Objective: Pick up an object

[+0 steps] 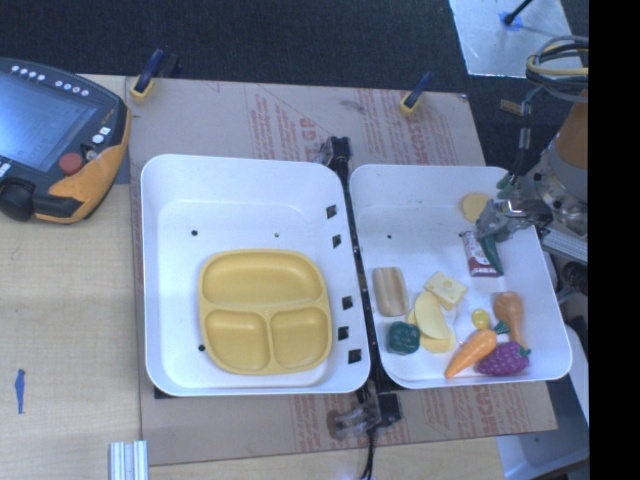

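Note:
My gripper [493, 226] hangs over the right side of the right bin [400, 193], reaching in from the right. Directly below its tip is a small red and white packet [483, 257], whose top edge meets the tip; I cannot see whether it is gripped. A pale yellow round piece [473, 206] lies just left of the gripper. Toy foods sit lower in the same bin: a tan bread piece [389, 290], a yellow wedge [446, 288], a green item [404, 338], a carrot [470, 351] and purple grapes [503, 359].
The left bin [170, 268] holds a yellow divided plate [266, 308]. A teach pendant [55, 138] rests on the bench at the far left. Two blue and yellow clamps [148, 73] [415, 94] sit at the board's back edge.

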